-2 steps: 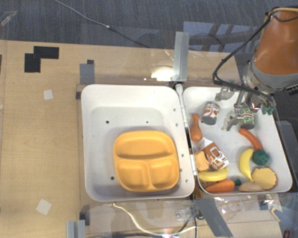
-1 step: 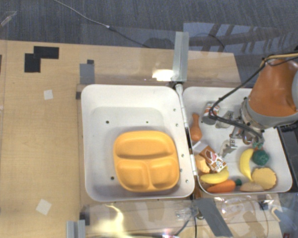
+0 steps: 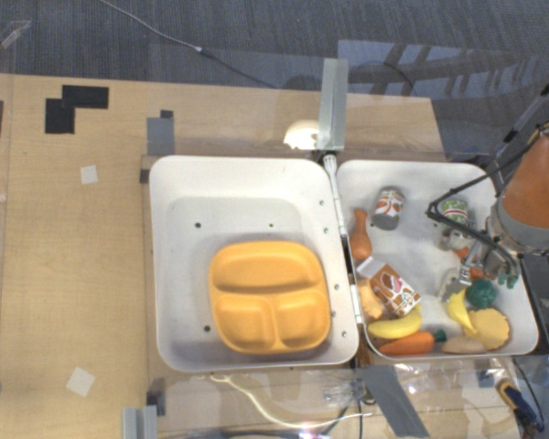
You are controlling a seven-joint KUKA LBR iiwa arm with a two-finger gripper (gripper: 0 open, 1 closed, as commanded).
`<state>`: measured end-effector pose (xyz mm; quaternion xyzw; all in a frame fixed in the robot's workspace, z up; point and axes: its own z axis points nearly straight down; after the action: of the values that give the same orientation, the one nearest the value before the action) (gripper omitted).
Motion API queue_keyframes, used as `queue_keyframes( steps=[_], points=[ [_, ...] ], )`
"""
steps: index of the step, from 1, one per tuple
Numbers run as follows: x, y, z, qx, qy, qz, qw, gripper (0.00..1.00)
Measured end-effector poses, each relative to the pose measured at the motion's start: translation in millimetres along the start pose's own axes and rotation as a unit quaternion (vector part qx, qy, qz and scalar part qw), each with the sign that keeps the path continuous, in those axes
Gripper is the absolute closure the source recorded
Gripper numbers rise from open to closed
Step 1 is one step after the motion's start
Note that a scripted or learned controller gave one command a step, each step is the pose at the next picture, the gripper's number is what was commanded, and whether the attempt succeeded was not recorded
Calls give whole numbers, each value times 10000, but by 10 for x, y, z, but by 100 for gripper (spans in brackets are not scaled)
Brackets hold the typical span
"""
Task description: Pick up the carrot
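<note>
Carrot (image 3: pixel 405 344) lies at the right bin's (image 3: pixel 412 176) front edge, just under a banana (image 3: pixel 395 326).
Gripper (image 3: pixel 468 271) hangs over the bin's right side; its jaw state cannot be told.

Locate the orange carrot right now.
In the camera view, the orange carrot lies along the near edge of the right white bin, just below the yellow banana.

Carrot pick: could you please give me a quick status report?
End effector low in right bin, near its right side. Carrot lying at bin's front edge, not gripped. Banana touching carrot; snack packet close behind.
</note>
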<state>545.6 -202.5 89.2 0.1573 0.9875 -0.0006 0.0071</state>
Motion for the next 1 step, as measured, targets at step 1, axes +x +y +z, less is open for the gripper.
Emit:
queue_keyframes(
  steps=[1],
  points=[
    [-33,27,-133,-5,-46,-39,10000,100]
  ],
)
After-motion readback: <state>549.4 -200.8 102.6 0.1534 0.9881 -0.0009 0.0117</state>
